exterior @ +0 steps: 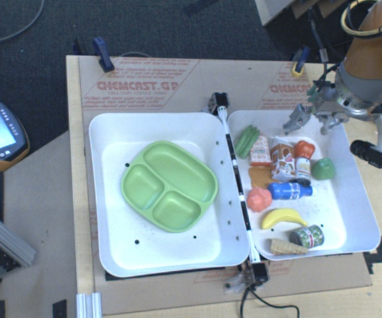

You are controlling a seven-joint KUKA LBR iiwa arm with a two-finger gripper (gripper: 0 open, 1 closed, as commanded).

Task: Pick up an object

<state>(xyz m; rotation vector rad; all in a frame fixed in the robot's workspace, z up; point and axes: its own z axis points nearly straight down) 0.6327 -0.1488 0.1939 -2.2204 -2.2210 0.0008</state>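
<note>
The right bin (349, 197) holds several small things: a green pickle (247, 140), a small carton (260, 151), a red and white packet (283, 161), a red bottle (304, 152), a green ball (323, 169), a blue bottle (290, 191), a pink lump (259, 199), a banana (282, 217), a tin can (308, 236) and a waffle cone (286, 246). My gripper (312, 121) hangs over the bin's back edge, above the red bottle. It is open, with nothing between its fingers.
The left bin (111, 230) holds a green divided plate (171, 185). A black clamp (219, 101) sits at the back where the two bins meet. Blue clips (102, 53) hold the brown board behind the bins.
</note>
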